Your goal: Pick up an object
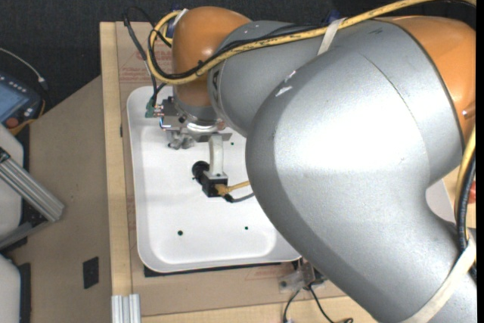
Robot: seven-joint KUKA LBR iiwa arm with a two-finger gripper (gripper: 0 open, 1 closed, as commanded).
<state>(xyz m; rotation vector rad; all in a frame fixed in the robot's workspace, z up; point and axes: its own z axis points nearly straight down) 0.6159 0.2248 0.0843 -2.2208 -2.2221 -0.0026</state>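
The grey-and-orange arm [355,163] is spanning the scene from the right and covering much of the tabletop [115,163]. Its gripper [180,138] is hanging low over the far part of the left white bin [162,257], toward its far-left corner. The wrist is blocking the view from above, so I cannot tell whether the jaws are apart or together. The object to pick is, as I judge, lying beneath the gripper or under the arm's bulk. The bare bin floor nearer the camera is carrying just two tiny dark specks [180,232], likely marks and too small to grip. With the object hidden, its weight, stiffness and slipperiness are beyond judging. A centred hold across its narrowest span is looking like the safest guess.
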